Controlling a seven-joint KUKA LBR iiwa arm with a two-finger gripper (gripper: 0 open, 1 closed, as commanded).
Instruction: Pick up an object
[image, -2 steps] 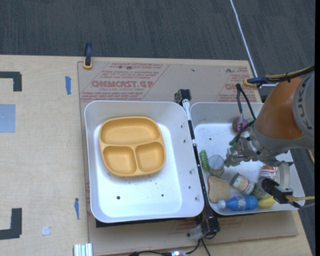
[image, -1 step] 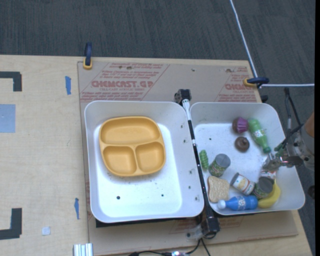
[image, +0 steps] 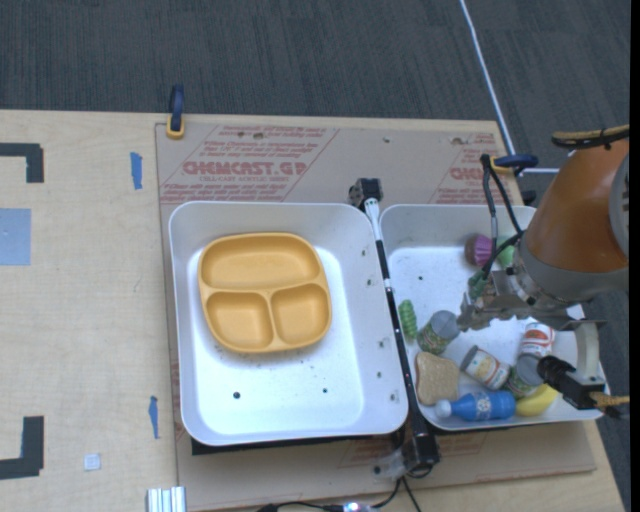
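My gripper (image: 483, 303) hangs low over the middle of the right bin (image: 430, 235), reaching in from the right under the orange and grey arm. Just below and to its left stands a grey-green can (image: 438, 331). A small jar with a tan label (image: 485, 367) lies below the gripper, and a red and white can (image: 538, 339) sits to its right. A purple object (image: 481, 249) lies behind the gripper, partly hidden by cables. I see nothing between the gripper and the bin floor that it clearly holds.
Along the right bin's front lie a bread slice (image: 436, 378), a blue bottle (image: 481, 406) and a yellow banana (image: 540, 401). A green ridged piece (image: 407, 320) rests by the left wall. The left bin (image: 290, 395) holds a yellow divided plate (image: 265, 291).
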